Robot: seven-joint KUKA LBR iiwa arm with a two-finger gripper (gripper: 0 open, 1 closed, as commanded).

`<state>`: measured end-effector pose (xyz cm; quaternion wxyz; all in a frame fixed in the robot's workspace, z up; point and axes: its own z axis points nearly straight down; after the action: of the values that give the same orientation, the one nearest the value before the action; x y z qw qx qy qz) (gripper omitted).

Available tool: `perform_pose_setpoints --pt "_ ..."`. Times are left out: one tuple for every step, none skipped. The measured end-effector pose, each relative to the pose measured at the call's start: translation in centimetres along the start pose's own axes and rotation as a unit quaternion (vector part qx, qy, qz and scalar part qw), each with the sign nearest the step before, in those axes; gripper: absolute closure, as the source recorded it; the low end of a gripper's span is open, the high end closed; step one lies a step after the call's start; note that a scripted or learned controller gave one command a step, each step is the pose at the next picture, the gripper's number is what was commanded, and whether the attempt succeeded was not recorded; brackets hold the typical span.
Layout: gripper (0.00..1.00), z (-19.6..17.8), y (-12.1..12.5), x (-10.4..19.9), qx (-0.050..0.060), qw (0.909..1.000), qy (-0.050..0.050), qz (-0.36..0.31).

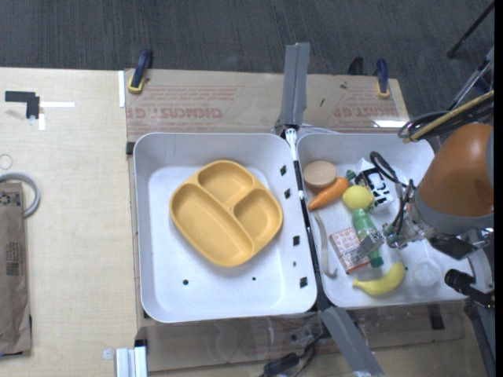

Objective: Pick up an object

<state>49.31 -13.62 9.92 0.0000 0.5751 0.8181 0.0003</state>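
The gripper [376, 246] sits low in the right bin [409, 151], reached in from the right. Its metal fingers [368, 248] overlap the lower part of a green bottle [365, 228]; whether they are closed on it, or how far apart they stand, cannot be told, because wrist cabling and the arm [464, 175] crowd that spot. The arm's orange band and grey wrist cover the bin's right part and hide whatever lies under them.

Objects around the gripper, all in the right bin:
- Bottle: lying roughly upright in the view, just below a lemon [357, 197].
- Banana [381, 280]: just below the gripper, near the bin's front wall.
- Red-and-white packet [344, 246]: just left of the bottle, partly tucked under it; print too small to read.
- Carrot [328, 194]: tilted, touching or nearly touching a tan round block [319, 173] above it.
- Black-and-white item [379, 185]: right of the lemon, partly hidden by cables; identity unclear.
- Clear, faint item [427, 273]: right of the banana; shape hard to make out.

The left bin [149, 234] holds a yellow divided plate [226, 212] near its middle, well apart from the gripper. Cardboard [212, 104] lies behind both bins, held by clamps.
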Motion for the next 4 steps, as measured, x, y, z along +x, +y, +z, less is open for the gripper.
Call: perform_pose_setpoints --pt "0.0 -5.0 -1.0 2.0 0.001 0.9779 0.0 0.209" --pt "0.0 0.4 -0.7 2.4 -0.001 0.9655 0.0 0.261" --pt "0.0 -10.0 0.0 4.5 0.001 0.9929 -0.001 0.119" --pt "0.0 -0.9 0.6 3.7 0.002 0.9909 0.0 0.134"
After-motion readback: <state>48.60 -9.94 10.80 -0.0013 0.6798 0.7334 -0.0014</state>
